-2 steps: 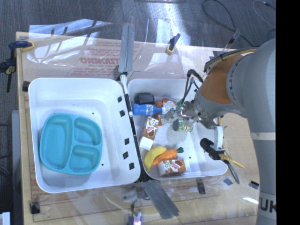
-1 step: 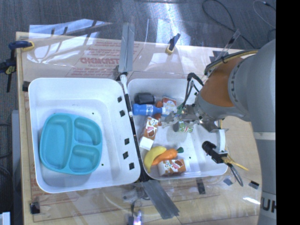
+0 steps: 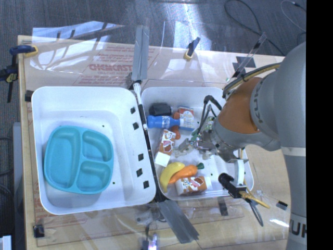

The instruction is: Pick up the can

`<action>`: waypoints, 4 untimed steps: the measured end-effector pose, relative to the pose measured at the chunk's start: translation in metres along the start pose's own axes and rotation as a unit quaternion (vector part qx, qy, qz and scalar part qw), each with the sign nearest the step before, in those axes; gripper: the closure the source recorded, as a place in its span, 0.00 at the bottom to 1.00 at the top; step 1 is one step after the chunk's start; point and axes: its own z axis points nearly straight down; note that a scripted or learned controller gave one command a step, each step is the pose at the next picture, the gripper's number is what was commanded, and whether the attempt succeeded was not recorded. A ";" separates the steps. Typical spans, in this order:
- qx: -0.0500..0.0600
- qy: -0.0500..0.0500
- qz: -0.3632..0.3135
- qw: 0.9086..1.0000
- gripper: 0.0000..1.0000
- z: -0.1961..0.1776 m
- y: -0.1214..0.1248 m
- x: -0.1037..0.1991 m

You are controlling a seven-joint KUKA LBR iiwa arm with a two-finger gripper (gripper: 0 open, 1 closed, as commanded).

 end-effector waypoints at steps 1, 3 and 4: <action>-0.001 0.000 0.032 0.999 0.00 0.007 0.064 -0.007; 0.007 -0.005 0.033 0.999 1.00 -0.006 0.129 0.033; 0.008 -0.006 0.033 0.999 0.00 -0.006 0.129 0.034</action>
